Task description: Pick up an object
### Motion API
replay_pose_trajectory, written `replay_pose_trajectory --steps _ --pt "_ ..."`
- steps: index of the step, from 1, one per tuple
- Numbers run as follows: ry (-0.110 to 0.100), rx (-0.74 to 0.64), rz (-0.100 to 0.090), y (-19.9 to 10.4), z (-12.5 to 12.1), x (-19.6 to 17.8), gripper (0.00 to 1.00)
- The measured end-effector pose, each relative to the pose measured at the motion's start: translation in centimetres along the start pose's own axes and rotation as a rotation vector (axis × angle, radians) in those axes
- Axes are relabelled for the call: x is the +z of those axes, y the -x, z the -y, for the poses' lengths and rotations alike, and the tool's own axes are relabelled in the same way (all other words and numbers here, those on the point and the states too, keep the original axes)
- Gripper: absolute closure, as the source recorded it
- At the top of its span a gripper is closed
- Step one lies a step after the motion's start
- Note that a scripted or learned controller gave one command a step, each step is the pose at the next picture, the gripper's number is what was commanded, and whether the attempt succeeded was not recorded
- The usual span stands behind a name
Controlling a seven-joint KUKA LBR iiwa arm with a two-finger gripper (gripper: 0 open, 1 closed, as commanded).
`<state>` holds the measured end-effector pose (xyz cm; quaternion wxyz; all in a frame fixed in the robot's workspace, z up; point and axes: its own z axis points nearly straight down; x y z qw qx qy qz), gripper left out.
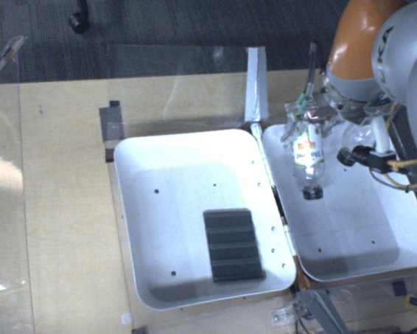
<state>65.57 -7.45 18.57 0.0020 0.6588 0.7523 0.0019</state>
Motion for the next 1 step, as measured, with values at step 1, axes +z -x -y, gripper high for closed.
replay_pose_trajectory --steps 1 --pt "-0.003 -0.138 -0.001 -0.48 0.18 0.19 1.00"
